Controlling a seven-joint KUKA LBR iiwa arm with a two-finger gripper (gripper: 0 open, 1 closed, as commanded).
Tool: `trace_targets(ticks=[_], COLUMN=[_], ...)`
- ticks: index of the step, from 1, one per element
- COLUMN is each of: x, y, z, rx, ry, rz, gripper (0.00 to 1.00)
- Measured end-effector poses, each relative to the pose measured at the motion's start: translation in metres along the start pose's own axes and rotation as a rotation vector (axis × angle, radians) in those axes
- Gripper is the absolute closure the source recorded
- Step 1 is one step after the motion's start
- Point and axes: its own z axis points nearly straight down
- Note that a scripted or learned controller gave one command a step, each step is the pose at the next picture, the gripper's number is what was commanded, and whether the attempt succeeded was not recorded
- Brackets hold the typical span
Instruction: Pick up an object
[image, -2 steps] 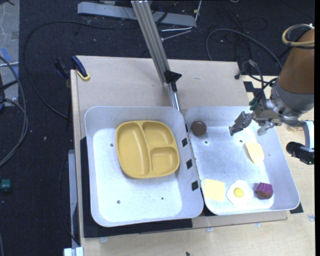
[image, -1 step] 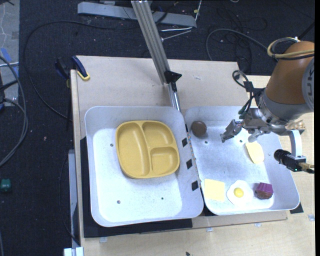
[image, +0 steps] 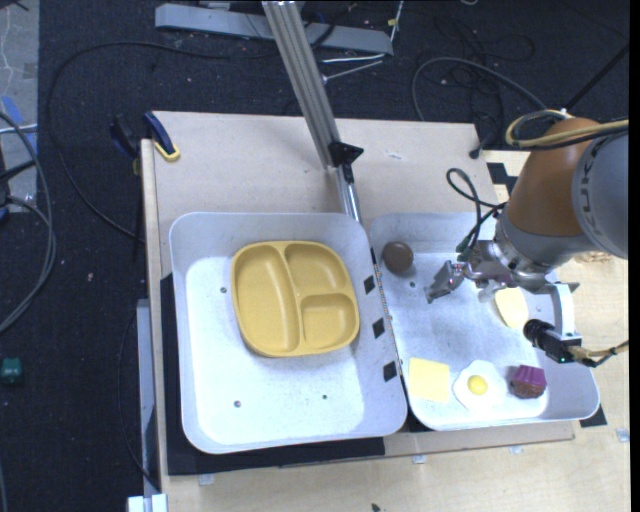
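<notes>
Gripper (image: 445, 283) low over right bin (image: 575, 405), fingers spread, nothing between them. Brown ball (image: 398, 257) just beyond fingertips, up-left, apart. Pale yellow piece (image: 510, 307) behind gripper, partly under wrist. Yellow square (image: 430, 379), fried egg (image: 477, 385), purple piece (image: 528, 381) nearer front edge. Yellow divided plate (image: 295, 297) in left bin (image: 200, 400), well apart.

Single fixed overhead view, slanting down on both bins (image: 200, 250).
</notes>
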Motion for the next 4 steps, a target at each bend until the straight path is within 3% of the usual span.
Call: trace_targets(ticks=[1, 2, 4], x=[0.001, 0.0, 0.011], y=[0.0, 0.001, 0.006], z=[0.053, 0.04, -0.067], rx=[-0.001, -0.005, -0.009], ry=[-0.001, -0.001, -0.001], rz=[0.0, 0.0, -0.004], gripper=[0.0, 1.0, 1.0])
